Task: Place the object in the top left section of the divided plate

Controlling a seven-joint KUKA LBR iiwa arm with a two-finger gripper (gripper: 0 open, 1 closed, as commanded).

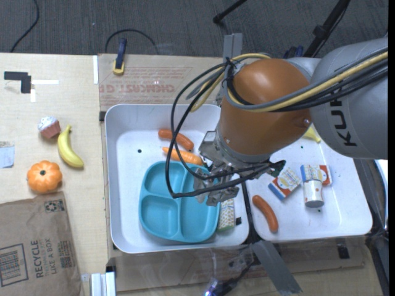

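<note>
You see dark grey carpet floor (123, 8) along top, black cables (28, 11) lying on it. Pale wooden tabletop (49, 97) spreads well left of jaws. Brown cardboard sheet (154, 82) lies flat beyond jaws. Recycle-marked cardboard (34, 245) at lower left. Black stand legs (247, 2) upper right. Light even, soft shadows.
</note>
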